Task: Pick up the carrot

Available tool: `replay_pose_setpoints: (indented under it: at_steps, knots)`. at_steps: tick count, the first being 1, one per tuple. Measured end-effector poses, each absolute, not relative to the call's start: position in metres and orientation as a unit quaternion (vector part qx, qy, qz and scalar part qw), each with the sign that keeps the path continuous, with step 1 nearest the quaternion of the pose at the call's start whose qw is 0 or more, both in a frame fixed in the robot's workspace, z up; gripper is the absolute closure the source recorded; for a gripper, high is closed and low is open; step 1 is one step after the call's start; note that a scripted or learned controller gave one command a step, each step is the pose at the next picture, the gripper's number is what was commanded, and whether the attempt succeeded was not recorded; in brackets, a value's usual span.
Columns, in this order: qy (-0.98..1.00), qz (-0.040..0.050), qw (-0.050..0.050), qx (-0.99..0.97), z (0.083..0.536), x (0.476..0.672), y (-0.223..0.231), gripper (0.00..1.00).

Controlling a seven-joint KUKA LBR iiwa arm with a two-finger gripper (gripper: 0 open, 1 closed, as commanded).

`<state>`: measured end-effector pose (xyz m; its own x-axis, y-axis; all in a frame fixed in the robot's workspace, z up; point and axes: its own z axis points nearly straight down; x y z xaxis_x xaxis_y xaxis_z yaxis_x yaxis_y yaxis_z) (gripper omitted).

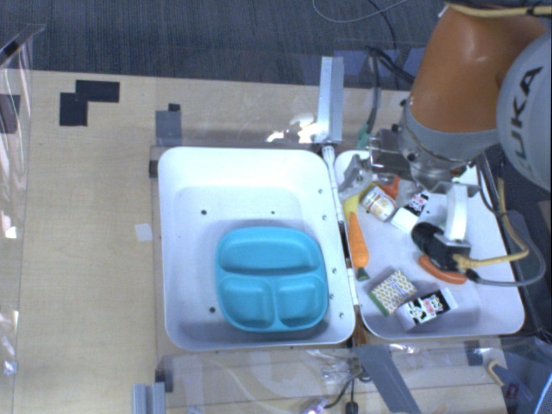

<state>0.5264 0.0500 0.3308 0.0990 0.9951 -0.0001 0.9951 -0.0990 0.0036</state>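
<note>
Approach looks to be the step in hand: the gripper [356, 173] hangs over the 11 o'clock corner of the right bin [496, 313], below the orange-banded wrist. Nothing shows between its jaws, and whether they stand apart or together I cannot tell from this slant. The carrot [357, 241] lies flat at about 9 o'clock in that bin, its length running from 12 to 6 hard along the left wall. It sits toward 6 o'clock from the gripper, near it but apart as far as I can judge, so the pick is not yet made. A small jar [377, 203] rests just beside the carrot at its 2 o'clock. A patterned packet [392, 290] lies near its lower end at 5 o'clock, with a black-and-white carton [429, 307] beyond that. An orange-red piece [446, 272] off at the carrot's 4 o'clock could be mistaken for the target, though it is well apart from the wall. The next move, as I read it, calls for a short shift toward 6 o'clock and a descent with the jaws set to close across the carrot's width, on the 9-to-3 line. The wall at 9 leaves little room for 1 jaw there, and the jar crowds the other side – a grip nearer the carrot's middle seems the safer choice. The left bin [198, 172], holding 1 blue divided plate [272, 276], plays no part here
</note>
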Motion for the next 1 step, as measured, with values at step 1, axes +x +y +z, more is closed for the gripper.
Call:
replay_pose_setpoints:
  at_steps: [1]
  knots:
    - [0.682,0.0017,0.002,0.731,0.3907,0.4886,0.0827,0.00]
